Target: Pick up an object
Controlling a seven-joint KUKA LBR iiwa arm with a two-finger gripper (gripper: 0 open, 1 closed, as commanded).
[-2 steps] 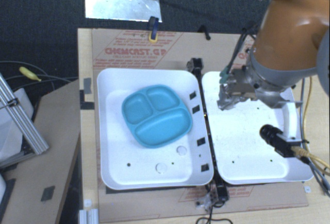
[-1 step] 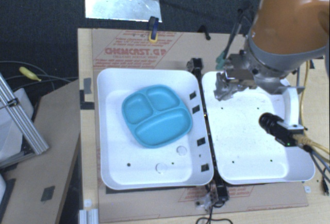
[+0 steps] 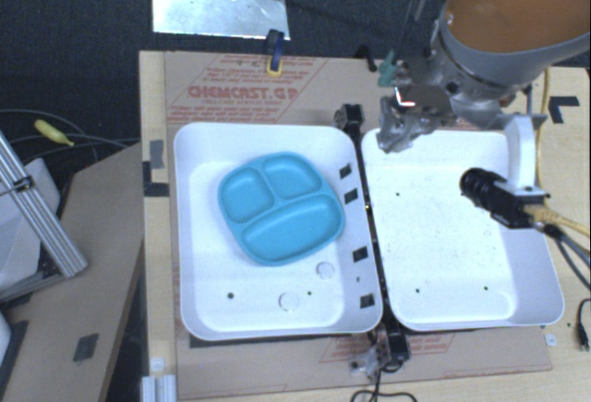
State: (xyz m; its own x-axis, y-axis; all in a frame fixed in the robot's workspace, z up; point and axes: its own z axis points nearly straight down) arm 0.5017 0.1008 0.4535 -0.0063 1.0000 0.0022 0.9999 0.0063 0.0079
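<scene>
Blue divided plate (image 3: 280, 207) is seen lying flat in the left bin (image 3: 199, 298), roughly centred, slightly toward the far side. Three compartments are visible: two small ones on the far side, one large one on the near side. Nothing is seen inside them. The plate is rotated a little relative to the bin walls.

Two small clear round discs (image 3: 324, 270) are spotted on the bin floor just near of the plate, one near its right-near corner, the other further toward the near wall. Whether the closer one touches the plate rim cannot be told.

The right bin (image 3: 517, 308) is seen beside it, the two bins touching along the middle seam, where black clips (image 3: 354, 197) are fitted. Its floor is speckled with small dark marks.

The arm is seen entering from the far right, its orange band filling the top right corner. The gripper (image 3: 399, 134) is positioned at the far-left corner of the right bin, over the rim area, well apart from the plate. Tool state: cannot be told, the tip is blurred and partly hidden by the wrist hardware. Nothing is seen gripped.

A black cylindrical part (image 3: 490, 193) on a white bracket is seen over the right side of the right bin
</scene>
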